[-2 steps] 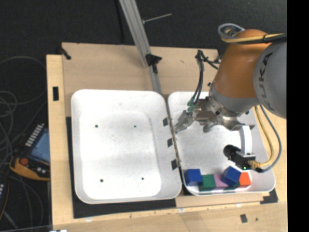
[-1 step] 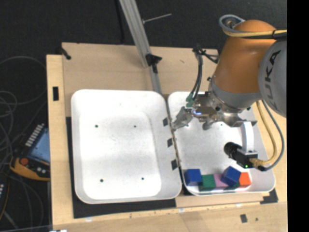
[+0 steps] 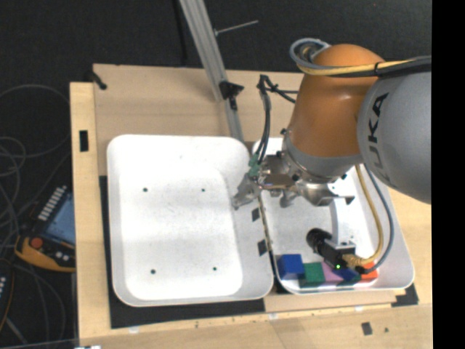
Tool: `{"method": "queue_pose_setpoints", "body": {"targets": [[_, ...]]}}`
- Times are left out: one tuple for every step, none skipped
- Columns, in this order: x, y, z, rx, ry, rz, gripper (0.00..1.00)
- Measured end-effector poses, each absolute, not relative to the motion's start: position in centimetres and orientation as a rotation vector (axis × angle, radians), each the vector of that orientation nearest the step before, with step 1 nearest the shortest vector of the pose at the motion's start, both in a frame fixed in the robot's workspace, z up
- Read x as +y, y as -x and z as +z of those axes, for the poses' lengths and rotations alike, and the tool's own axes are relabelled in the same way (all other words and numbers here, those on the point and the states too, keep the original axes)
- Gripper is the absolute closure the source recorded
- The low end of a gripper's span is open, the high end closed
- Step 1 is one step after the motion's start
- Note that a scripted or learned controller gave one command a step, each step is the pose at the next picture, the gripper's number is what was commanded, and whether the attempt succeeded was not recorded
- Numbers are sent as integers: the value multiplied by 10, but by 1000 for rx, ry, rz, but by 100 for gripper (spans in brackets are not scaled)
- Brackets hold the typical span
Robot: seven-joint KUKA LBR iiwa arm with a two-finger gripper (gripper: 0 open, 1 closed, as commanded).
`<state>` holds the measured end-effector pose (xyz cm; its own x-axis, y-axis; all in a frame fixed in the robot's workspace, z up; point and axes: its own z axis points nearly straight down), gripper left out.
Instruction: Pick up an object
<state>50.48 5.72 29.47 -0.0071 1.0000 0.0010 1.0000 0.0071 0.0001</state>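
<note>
Holding the claw (image 3: 251,187) above the seam where the left bin (image 3: 174,224) and the right bin (image 3: 402,267) meet, close to both raised rims.

Risking, on this judgement, a knock against those rims in any straight descent, the seam sitting directly below. Risking equally a grasp on nothing, the claw standing well apart from every loose thing in view. Risking also a poor grip later, the things lying crowded against the bin wall with little room around them.

Not being able to tell whether the claw is apart or together, the wrist housing blocking the view. Seeing nothing held in it and nothing touching it.

Finding the task's things along the near edge of the right bin: a blue block (image 3: 290,265), a green block (image 3: 313,273) just beside it, then a purple piece (image 3: 336,273) and an orange piece (image 3: 368,270) toward the corner, both too small to identify.
</note>
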Motion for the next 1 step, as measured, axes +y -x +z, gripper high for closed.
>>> {"method": "queue_pose_setpoints", "body": {"targets": [[18, -525, 192, -2216, 2223, 11, 0]]}}
